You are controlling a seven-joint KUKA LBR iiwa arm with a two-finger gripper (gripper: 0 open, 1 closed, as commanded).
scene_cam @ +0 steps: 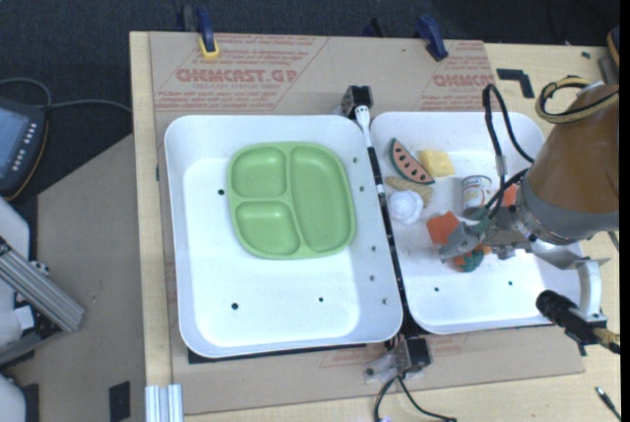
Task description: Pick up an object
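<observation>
L bin: white, shallow, holds one green divided plate w/ three compartments, sitting in the upper-middle part. Rest of that bin's floor is bare white w/ a few small dark dots.

R bin: things bunched in its upper-left part. Watermelon slice toy near the top, yellow block just beside it on the R. Below them a tan piece and a white crumpled item, both close to the divider between bins. Small clear cup or jar further R. Orange-red object below the jar, w/ a dark teal piece just beside it, lower R.

Arm comes in from the R; orange band and grey wrist sit over the R bin's right side. Jaws low over the orange-red object and teal piece, right next to them; can't tell if open or closed, or whether anything is gripped, as the tips blend w/ the clutter.

Room: lower half of R bin is open floor. Bins touch along the middle rim. Counter of brown board shows above both bins, blue clamps at its far edge. Black cables loop over the R bin's upper right.
</observation>
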